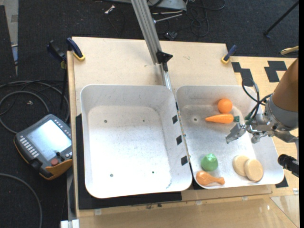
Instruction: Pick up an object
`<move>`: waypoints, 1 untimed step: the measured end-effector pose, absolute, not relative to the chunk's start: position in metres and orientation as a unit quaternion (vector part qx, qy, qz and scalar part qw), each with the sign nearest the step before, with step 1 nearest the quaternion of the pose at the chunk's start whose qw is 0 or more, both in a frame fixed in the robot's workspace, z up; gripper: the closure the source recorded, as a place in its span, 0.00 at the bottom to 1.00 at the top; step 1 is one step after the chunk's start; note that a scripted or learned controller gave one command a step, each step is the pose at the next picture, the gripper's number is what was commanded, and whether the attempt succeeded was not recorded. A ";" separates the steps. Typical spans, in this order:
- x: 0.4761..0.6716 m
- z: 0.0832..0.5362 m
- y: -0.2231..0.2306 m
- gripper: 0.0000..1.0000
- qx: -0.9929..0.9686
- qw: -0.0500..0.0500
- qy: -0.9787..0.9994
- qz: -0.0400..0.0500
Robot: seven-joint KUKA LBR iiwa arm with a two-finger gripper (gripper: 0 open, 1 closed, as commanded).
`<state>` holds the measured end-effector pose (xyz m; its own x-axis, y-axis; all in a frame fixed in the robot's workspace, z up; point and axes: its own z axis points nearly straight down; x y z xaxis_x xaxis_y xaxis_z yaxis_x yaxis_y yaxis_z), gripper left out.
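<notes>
Camera view. The gripper (236,133) is being seen above the right bin (190,103), entering from the right edge, with the grey arm (285,113) and its orange band (290,87) trailing behind it to the right. Whether the fingers are parted or closed cannot be told; the tips are being shown only as a small grey shape against the white bin floor. Nothing is being seen between them.

Objects are being recorded relative to the gripper. A toy carrot (220,119) is lying just up and left of the gripper, near but apart from it, its length running left to right. An orange ball (225,105) is sitting directly beyond the carrot, farther up, touching or nearly touching it. A green round object (209,163) is resting below and left of the gripper, well apart. An orange drumstick-shaped toy (210,178) is lying just below that green piece, close to the bin's near wall. A pair of pale tan round pieces (248,167), overlapping each other, is lying below and slightly right of the gripper.

The left bin (95,99) is standing well to the left of the gripper, across the shared divide. A teach pendant (43,146) is lying on the floor far left.
</notes>
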<state>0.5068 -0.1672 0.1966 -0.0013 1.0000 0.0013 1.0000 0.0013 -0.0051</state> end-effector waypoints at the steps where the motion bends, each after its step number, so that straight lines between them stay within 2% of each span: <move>1: 0.508 0.199 -0.167 0.00 -0.707 0.000 -0.707 0.000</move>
<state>0.5080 -0.1670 0.1991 -0.0002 1.0000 0.0002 1.0000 0.0002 -0.0001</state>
